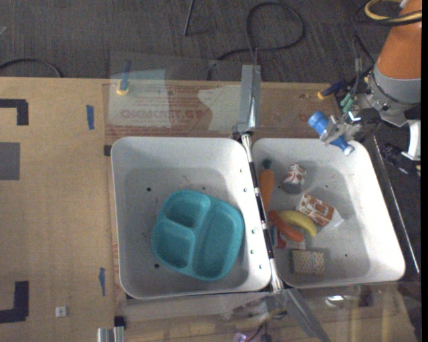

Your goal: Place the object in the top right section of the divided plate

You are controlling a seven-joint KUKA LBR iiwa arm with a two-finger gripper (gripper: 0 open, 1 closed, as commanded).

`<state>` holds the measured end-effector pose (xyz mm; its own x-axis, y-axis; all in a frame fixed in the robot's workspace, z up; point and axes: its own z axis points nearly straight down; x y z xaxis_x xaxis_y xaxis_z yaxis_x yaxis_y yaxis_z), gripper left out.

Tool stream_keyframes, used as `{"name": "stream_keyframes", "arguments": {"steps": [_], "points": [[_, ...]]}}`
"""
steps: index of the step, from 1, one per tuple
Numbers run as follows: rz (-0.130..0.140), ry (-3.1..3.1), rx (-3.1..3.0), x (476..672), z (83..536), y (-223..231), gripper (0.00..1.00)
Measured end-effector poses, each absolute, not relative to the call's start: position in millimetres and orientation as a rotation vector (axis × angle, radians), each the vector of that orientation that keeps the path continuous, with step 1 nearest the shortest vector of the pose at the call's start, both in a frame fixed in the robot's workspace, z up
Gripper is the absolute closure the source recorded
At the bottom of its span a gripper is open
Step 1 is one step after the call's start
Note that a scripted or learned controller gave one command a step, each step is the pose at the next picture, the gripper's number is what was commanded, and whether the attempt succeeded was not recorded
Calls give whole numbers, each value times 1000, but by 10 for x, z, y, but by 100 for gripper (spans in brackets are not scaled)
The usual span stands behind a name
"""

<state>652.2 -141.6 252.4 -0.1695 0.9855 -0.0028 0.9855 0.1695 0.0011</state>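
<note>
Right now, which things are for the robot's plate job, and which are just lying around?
For the job:
teal plastic divided plate in the left white bin
end effector

Lying about, in the right white bin:
orange toy carrot
yellow toy banana
small printed carton
tan cracker-like block

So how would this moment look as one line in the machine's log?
end effector: above right bin's top edge | divided plate: left bin | carrot, banana: right bin

A tan tabletop (53, 220) lay under even light, marked with black squares (15, 112) and strips of blue tape (89, 117). Beyond its far edge, dark grey carpet (100, 33) carried looping black cables (274, 20).
</note>
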Motion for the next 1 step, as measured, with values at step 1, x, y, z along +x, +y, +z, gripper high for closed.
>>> {"name": "stream_keyframes", "arguments": {"steps": [1], "points": [[1, 2386, 2044, 5964, 2414, -878, 100]]}}
